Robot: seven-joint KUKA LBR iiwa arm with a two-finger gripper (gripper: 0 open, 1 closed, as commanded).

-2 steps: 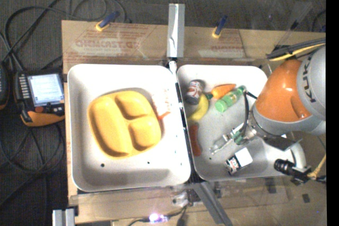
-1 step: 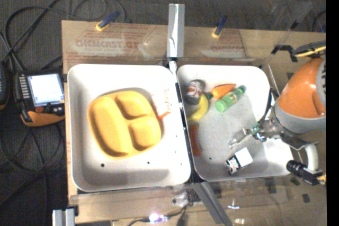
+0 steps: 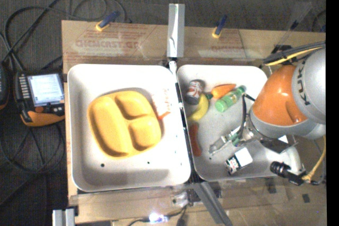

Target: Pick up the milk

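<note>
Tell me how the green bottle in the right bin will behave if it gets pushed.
The green bottle lies on its side, so it will probably roll rather than tip. It looks like small clear plastic, likely light and a bit slippery. It rests close to the carrot and banana, which may stop it rolling left.

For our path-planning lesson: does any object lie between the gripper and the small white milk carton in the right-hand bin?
Nothing visible does. The small white milk carton lies close beside the gripper, with bare bin floor between; the yellow banana and green plastic bottle sit on the gripper's far side.
</note>
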